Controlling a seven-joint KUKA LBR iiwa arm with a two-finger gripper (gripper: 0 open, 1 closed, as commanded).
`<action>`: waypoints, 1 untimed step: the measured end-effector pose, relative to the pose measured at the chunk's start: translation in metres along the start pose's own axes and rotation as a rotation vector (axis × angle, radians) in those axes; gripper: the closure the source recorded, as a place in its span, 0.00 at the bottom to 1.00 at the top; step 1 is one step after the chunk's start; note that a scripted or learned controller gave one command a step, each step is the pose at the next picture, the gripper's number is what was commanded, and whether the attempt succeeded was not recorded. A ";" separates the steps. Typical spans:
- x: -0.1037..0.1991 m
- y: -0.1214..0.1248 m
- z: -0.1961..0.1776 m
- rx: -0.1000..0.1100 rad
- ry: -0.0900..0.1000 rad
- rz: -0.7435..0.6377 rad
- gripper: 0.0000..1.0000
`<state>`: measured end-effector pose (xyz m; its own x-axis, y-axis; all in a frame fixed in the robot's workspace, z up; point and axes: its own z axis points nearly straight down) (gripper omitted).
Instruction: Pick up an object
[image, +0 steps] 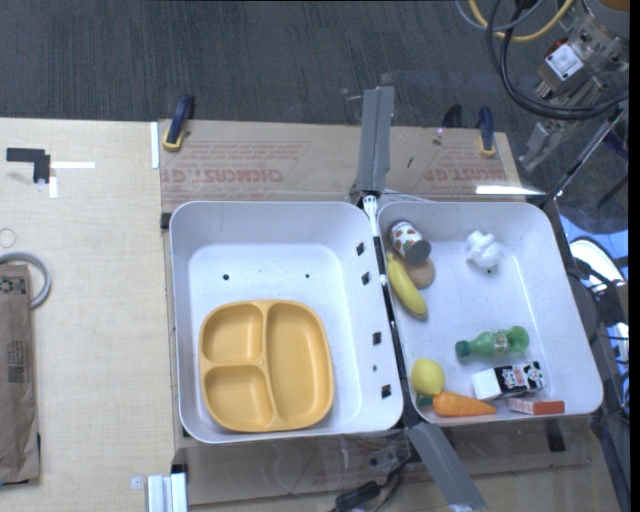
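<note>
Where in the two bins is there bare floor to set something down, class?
Left bin: a bare strip behind the yellow divided plate. Right bin: open middle between banana, white object and green bottle. Its front edge, around lemon and carrot, is crowded.

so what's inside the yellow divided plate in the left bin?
The yellow divided plate has three compartments; all show bare yellow floor. The patch of the left bin under it is covered.

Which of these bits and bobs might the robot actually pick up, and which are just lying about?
Could be picked up, right bin: curved yellow banana, round yellow lemon, orange carrot, green plastic bottle, small white lumpy toy.

Lying about: yellow three-compartment plate in the left bin, brown paper bag.
</note>
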<state>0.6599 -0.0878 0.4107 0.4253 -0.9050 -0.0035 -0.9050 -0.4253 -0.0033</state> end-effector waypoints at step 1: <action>-0.054 -0.025 0.000 -0.002 -0.002 -0.584 1.00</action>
<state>0.6597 -0.0279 0.4112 0.8538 -0.5206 -0.0037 -0.5206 -0.8538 -0.0036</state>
